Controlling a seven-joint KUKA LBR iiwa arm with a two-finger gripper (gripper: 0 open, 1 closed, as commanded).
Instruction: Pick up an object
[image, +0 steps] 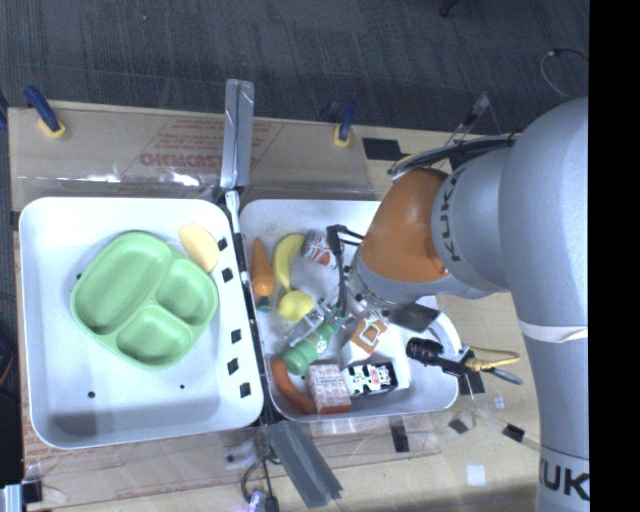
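My gripper reaches down into the right bin, in the middle of a pile of toy food. Right by its tip lie a yellow lemon and a green bottle. A banana and an orange carrot lie to the upper left. In front of it are a red sausage, a reddish box and a black-and-white carton. A small orange-and-white pack sits just right of the tip. The orange wrist band hides part of the bin.
The left bin holds a green divided plate and a pale yellow oval piece at the plate's upper right. A metal divider runs between the bins. A striped can lies at the right bin's back.
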